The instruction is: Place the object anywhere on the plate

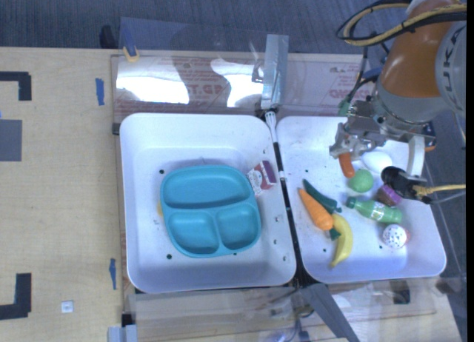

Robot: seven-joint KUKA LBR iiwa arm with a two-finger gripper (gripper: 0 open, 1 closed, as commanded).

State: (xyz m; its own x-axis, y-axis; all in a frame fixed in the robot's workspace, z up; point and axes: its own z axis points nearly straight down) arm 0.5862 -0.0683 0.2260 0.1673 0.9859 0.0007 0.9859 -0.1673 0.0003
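Hand [354, 149] hangs low over the far part of the right bin [426, 259]; whether its fingers are parted cannot be told. Two white bins sit on the desk [52, 200]. One blue three-compartment plate [211, 209] lies in the left bin [141, 185], with bare floor around it and one small packet [262, 176] at its far-right corner. Crowded right bin: one banana [341, 240], one carrot [316, 209], one green bottle [378, 211], one speckled ball [394, 237].

small packet [262, 176] leaning on left bin wall [137, 185].
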